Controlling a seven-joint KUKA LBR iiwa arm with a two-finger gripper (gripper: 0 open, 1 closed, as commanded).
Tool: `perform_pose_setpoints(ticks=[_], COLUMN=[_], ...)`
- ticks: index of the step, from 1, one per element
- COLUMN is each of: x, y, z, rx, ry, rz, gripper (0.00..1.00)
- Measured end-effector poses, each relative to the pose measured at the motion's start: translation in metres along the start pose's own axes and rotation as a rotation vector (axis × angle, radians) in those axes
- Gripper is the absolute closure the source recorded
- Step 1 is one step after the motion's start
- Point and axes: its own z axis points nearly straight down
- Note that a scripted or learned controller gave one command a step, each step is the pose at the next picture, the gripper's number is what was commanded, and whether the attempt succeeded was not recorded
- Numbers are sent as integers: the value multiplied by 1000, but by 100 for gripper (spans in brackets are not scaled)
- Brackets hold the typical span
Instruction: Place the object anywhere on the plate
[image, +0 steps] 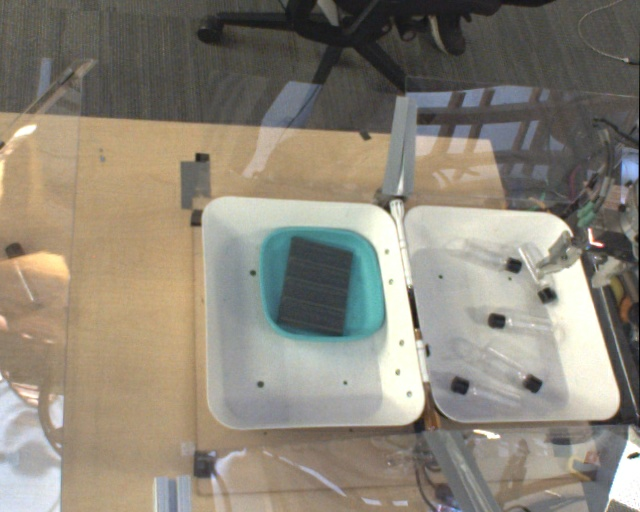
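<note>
A dark ribbed block (316, 286) lies flat on the teal plate (372, 300) in the left bin (230, 380), consistent with completed placement; the end effector (556, 256) hovers over the right bin (590, 390), its state indeterminable.

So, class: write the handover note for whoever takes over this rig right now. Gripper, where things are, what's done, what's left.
Gripper: at the right bin's upper right edge; I cannot tell what it holds, if anything.
Left bin: teal plate with a dark ridged block lying flat on it, fully inside the rim.
Right bin: several clear tubes with black caps, e.g., scattered loose.
Done: if the block is the object, it is already on the plate.
Left: confirm that; if a tube is meant, none is on the plate yet.
</note>
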Motion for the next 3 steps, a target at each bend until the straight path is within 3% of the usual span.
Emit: perform_pose_setpoints(ticks=[1,2,3], x=[3,6,16], y=[11,29,20], z=[14,3,-130], rx=[2,0,-4], ry=[0,0,0], rz=[-15,87,210], gripper=[0,0,0])
